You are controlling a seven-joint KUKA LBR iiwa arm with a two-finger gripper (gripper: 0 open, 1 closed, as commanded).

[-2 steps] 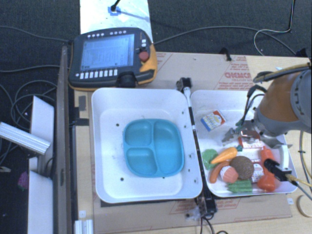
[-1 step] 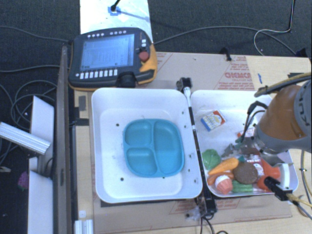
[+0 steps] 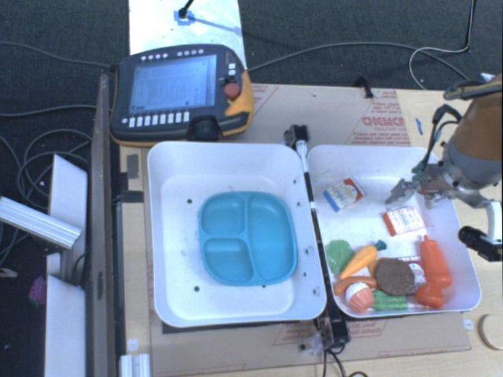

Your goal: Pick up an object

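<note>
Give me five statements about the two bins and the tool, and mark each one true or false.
1. The blue divided plate lies in the left bin. True.
2. The toy carrot lies on the blue divided plate. False: it lies in the right bin.
3. The tool is above the right bin. True.
4. The red bottle stands upright in the left bin. False: it lies flat in the right bin.
5. The teach pendant sits beyond the left bin. True.
</note>
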